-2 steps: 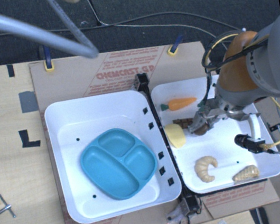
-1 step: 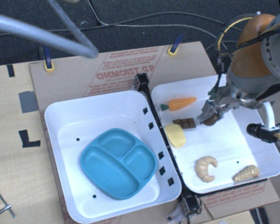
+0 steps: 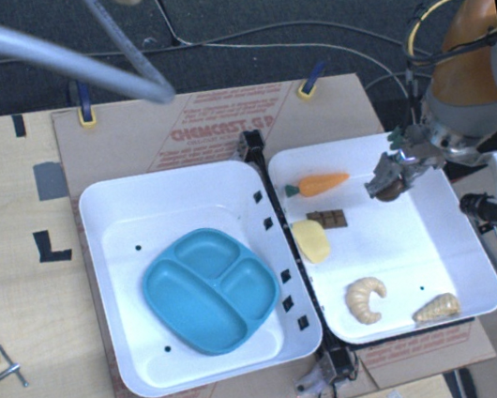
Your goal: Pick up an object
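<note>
The right bin [image 3: 444, 225] holds an orange carrot [image 3: 322, 184] at its far left, a small brown chocolate piece [image 3: 330, 219], a pale yellow round piece [image 3: 312, 241], a croissant [image 3: 365, 299] and a tan shell-like pastry [image 3: 436, 308] at the near right corner. My gripper [image 3: 385, 182] hangs over the bin's far right part, to the right of the carrot and apart from it. I see nothing between its fingers.
The left bin [image 3: 113, 265] holds a blue divided plate [image 3: 209, 290]. A black divider [image 3: 279, 235] with clips runs between the bins. Cables cross the dark floor at the back, and a grey bar [image 3: 42, 53] slants across the top left.
</note>
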`<state>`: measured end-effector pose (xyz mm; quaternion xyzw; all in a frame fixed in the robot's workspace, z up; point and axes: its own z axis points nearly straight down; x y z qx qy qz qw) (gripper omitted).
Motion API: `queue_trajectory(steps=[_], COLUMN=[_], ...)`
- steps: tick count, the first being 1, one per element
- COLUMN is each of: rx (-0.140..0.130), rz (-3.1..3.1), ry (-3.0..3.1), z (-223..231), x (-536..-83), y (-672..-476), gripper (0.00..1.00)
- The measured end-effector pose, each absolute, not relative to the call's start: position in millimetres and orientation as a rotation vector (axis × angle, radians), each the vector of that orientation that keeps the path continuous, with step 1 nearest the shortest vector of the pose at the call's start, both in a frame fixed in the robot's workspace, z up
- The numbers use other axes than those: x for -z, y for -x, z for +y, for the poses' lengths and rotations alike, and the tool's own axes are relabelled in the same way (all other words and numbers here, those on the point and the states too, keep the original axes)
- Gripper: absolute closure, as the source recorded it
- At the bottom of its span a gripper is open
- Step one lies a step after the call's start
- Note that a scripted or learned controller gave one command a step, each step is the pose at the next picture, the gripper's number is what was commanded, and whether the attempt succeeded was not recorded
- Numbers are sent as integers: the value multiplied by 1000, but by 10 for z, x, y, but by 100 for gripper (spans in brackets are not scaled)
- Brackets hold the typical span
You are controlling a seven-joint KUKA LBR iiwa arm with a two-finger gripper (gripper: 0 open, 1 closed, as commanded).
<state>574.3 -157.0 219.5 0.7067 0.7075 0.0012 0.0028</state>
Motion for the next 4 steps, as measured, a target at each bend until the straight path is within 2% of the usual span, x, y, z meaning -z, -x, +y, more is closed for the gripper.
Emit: queue_trajectory(steps=[1, 2, 4], rx=[-2, 2, 3], rz=[2221, 2229, 2231], ry=[-2217, -2217, -2218], z=[-1569, -1055, -102], x=[-2722, -2552, -2318], y=[-5751, -5692, -5368], gripper=[100, 100, 100])
